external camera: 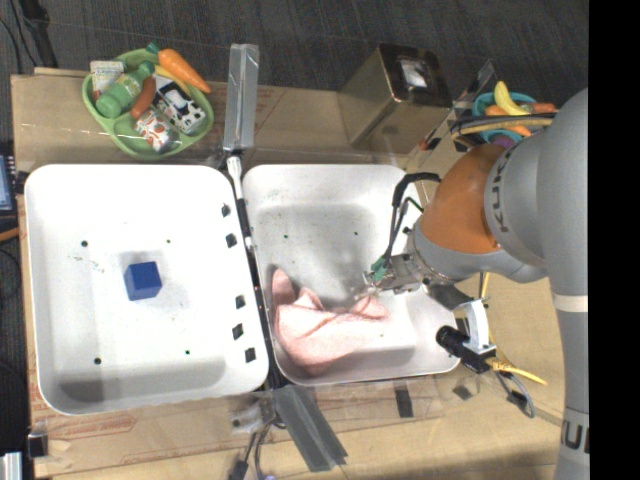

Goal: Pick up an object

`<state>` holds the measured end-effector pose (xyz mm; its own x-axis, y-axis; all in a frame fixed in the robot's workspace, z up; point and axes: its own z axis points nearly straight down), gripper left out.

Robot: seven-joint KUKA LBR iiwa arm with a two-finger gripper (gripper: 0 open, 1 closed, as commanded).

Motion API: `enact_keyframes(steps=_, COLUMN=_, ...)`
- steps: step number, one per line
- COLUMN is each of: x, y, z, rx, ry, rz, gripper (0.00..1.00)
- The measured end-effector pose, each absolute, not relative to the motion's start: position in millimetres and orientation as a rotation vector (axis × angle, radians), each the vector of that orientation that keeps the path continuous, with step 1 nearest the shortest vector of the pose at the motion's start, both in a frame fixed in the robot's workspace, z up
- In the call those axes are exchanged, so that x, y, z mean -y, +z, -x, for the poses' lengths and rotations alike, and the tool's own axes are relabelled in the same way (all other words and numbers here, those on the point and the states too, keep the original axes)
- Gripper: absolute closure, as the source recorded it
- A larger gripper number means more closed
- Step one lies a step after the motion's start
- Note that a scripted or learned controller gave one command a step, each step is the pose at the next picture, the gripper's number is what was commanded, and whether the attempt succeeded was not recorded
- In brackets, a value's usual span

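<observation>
The claw is sitting low in the right bin, at the near right part of its floor, right at the upper right edge of a pink cloth. Its tips are lying against the cloth's raised corner, but the wrist is crowding over them, so I cannot tell how far the claw is standing apart or whether any cloth is caught in it. The cloth is lying crumpled along the near side of that bin, spreading from the dividing wall toward the middle, with a fold running across it.

Behind the claw, the grey arm is reaching in from the right, its orange band hanging over the bin's right rim, and a dark cable is looping down beside it toward the wrist.

In the left bin, a small blue cube is resting alone on the floor, a little left of centre and well apart from the cloth.

On the bench beyond the bins, a green bowl is holding toy food, including an orange carrot. A brown box is standing behind the right bin, and further right some bright toys are lying in a cluster beside the arm.
</observation>
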<state>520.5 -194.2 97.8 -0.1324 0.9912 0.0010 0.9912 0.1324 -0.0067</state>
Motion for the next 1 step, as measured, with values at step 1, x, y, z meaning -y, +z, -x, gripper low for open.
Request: enact_keyframes(steps=1, x=208.7, y=134.0, z=-506.6, rx=2.079, ry=0.005, rz=2.351, gripper=1.0)
